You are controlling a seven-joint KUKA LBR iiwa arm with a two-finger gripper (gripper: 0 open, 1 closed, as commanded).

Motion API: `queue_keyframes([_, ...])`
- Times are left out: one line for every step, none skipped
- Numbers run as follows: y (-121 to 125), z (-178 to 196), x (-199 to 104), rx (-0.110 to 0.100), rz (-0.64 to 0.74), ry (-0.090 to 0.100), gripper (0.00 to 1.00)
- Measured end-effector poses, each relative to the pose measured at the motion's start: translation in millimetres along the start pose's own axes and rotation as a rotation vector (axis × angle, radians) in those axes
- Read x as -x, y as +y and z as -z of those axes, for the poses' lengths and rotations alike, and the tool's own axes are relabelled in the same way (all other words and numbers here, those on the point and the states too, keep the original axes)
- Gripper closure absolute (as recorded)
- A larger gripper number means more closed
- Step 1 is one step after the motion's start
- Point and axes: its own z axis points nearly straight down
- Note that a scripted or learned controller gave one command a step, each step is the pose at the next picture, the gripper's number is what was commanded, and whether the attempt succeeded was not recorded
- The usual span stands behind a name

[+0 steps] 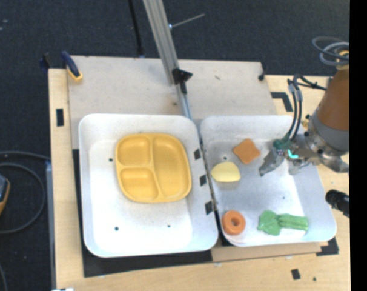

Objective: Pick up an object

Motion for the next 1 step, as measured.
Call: queue_keyframes([0.3, 0.4, 0.0, 0.001, 0.0, 0.0, 0.0])
